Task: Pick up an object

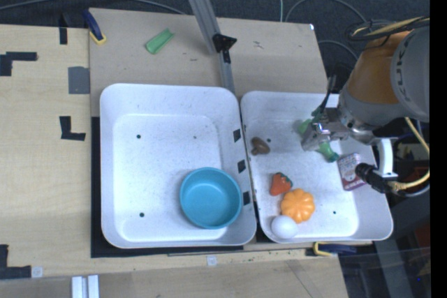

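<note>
A pale wooden desk (42,171) on dark carpet bears two white bins. The left bin (126,115) holds a blue bowl (210,197) near its right wall. In the right bin (279,108), the gripper (318,136) hangs over a green object (325,149) at the right side. A brown lump (260,145), red piece (280,184), orange pumpkin (298,205), white ball (283,227) and unreadable packet (349,171) lie nearby.

A single fixed camera looks down on the bench (42,150) from above at a slight slant, far enough back to take in both white bins (112,150) side by side (left and right of centre). The arm (391,80) enters at the frame's right.
</note>
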Controlling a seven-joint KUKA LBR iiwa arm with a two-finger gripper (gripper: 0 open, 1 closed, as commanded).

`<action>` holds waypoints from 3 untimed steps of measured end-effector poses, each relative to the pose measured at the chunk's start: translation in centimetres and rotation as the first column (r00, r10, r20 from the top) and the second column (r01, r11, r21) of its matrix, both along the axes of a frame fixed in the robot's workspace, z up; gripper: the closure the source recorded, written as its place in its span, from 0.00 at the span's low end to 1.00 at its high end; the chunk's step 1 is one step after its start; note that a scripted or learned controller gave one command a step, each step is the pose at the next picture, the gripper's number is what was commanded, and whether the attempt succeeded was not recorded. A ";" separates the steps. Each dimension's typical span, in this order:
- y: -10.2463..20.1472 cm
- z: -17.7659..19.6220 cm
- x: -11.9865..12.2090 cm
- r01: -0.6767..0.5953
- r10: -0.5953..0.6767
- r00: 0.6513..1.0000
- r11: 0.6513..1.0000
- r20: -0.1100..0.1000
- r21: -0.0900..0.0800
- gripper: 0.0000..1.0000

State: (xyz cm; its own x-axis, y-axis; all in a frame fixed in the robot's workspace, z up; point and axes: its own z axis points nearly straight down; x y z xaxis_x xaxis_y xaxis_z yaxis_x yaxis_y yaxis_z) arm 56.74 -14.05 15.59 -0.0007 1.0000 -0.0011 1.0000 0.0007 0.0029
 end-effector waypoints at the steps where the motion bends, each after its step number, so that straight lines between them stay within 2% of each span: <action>1: -0.2 4.7 0.9 -0.001 0.001 1.000 1.000 0.001 0.000 1.00; 2: -0.1 7.8 1.0 -0.001 0.001 1.000 1.000 0.000 0.000 1.00; 3: 5.8 6.9 0.8 -0.006 0.006 1.000 1.000 -0.005 0.002 1.00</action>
